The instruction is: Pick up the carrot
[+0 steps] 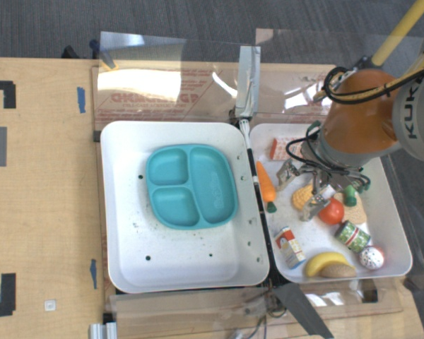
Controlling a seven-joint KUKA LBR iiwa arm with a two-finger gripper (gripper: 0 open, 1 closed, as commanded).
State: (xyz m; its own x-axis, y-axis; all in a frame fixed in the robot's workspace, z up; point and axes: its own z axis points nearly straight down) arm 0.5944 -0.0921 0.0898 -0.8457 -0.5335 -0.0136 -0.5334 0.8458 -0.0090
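— Banana [328, 264] sits at the near edge of the right bin [399, 239], below the end effector [316, 193]. Where's the carrot [266, 186]?

— Left of the end effector, apart from it, lying lengthwise along the right bin's left wall, green tip toward the near side.

— Is it gripped?

— No, it rests on the bin floor. Whether the end effector is open or closed, I cannot tell; it hangs over a yellow piece [302, 197], with a tomato [331, 211] just to its right.

— Farther left?

— A teal divided plate [192, 186] in the left bin [120, 210].
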